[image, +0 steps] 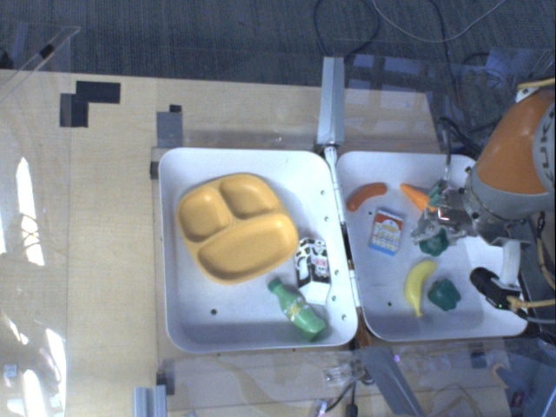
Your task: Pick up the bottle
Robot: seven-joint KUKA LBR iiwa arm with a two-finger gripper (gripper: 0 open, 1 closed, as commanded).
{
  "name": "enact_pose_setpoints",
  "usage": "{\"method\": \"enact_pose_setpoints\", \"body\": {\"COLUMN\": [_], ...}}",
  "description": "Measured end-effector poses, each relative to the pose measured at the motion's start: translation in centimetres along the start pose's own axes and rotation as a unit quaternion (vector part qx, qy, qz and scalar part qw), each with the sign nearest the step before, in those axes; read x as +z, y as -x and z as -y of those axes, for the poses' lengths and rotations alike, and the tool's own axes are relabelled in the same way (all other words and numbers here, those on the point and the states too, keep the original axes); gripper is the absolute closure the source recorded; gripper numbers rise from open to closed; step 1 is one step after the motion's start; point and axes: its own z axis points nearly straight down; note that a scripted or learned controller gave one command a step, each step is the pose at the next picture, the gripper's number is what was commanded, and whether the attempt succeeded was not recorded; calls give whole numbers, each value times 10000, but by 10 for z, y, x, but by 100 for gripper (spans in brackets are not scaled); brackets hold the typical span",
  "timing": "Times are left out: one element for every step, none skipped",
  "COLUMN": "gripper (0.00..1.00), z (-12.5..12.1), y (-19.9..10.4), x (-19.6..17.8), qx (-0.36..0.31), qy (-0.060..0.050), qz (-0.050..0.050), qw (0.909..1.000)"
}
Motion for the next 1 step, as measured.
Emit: {"method": "enact_pose_setpoints", "body": {"gripper": [100], "z": [-10], "y": [-40], "x": [-12], "qx": [83], "qy": [6], "qz": [-2], "qw": [10000]}}
